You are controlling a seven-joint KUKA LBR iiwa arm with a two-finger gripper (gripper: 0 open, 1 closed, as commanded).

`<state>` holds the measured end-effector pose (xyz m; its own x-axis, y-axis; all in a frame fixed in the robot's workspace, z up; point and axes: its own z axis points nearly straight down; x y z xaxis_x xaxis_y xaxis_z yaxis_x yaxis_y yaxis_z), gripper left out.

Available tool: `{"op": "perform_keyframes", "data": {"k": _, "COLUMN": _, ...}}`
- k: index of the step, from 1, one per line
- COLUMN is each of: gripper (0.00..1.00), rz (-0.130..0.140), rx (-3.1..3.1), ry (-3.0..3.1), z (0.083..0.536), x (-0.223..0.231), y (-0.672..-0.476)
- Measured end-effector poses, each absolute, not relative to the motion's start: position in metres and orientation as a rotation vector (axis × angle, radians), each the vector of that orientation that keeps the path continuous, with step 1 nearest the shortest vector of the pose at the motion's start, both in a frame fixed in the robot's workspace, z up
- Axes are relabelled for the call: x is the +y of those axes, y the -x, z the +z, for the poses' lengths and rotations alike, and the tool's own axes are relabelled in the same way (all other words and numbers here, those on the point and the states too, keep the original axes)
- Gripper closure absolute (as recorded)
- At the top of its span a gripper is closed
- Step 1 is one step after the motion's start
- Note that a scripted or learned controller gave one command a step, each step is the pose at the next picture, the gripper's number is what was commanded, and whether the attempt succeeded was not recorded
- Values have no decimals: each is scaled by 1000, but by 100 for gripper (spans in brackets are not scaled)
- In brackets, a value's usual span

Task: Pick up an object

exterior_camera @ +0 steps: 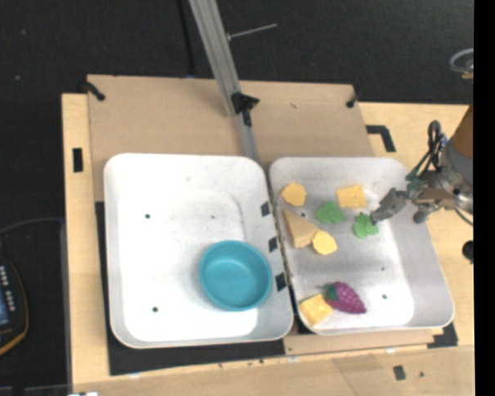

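The gripper (385, 209) hangs over the right bin (425, 258), its state impossible to tell. The small green piece (365, 228) lies just left of and slightly nearer than its tip, almost touching.

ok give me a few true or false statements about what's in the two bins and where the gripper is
1. The blue bowl sits in the left bin. True.
2. The purple piece lies near the right bin's front edge. True.
3. The gripper hangs over the left bin. False: it is over the right bin, beside a green piece.
4. The right bin holds only green pieces. False: yellow pieces lie there too, such as one near the back, plus a tan wedge.
5. The blue bowl holds a yellow piece. False: nothing shows inside it.
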<state>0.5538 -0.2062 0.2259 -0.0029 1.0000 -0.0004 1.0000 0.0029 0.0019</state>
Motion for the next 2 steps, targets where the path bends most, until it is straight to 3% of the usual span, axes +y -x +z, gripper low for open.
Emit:
{"op": "perform_keyframes", "data": {"k": 1, "gripper": 0, "rz": 2, "rx": 2223, "ry": -2217, "z": 226, "x": -206, "y": -554}}
{"op": "perform_keyframes", "data": {"k": 2, "gripper": 0, "rz": -5, "rx": 2223, "ry": -2223, "z": 181, "x": -207, "y": -546}}
